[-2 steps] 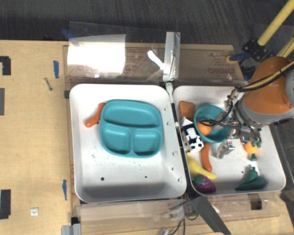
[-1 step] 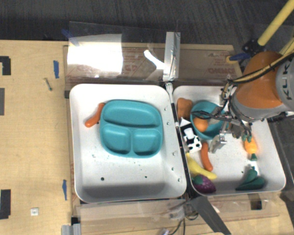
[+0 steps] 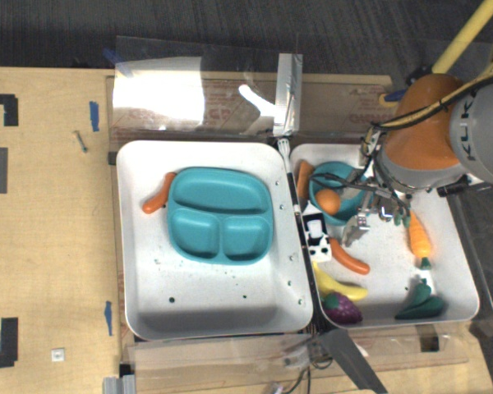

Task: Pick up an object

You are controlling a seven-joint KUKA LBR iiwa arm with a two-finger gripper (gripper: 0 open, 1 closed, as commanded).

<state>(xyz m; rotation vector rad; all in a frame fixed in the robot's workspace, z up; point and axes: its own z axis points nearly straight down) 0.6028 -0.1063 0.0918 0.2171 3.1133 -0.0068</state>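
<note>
My gripper (image 3: pixel 370 222) hangs over the middle of the right bin (image 3: pixel 460 302), just beside the teal bowl (image 3: pixel 333 183), which holds an orange ball (image 3: pixel 329 201). Its metal fingers look spread, with nothing between them. Around it lie a carrot (image 3: pixel 418 238) to the right, a red-orange sausage (image 3: pixel 349 258) just below, and a yellow banana (image 3: pixel 337 286) and purple grapes (image 3: pixel 342 307) nearer the front. A dark green piece (image 3: pixel 421 306) sits in the front right corner. A black and white toy (image 3: pixel 314 232) rests against the bin's left wall.
The left bin (image 3: pixel 148 302) holds a teal divided plate (image 3: pixel 222 213) and an orange sausage (image 3: pixel 158 195) at its left. Another orange piece (image 3: pixel 302 177) leans by the wall between the bins. The arm's orange band (image 3: pixel 423 125) looms over the right bin's back.
</note>
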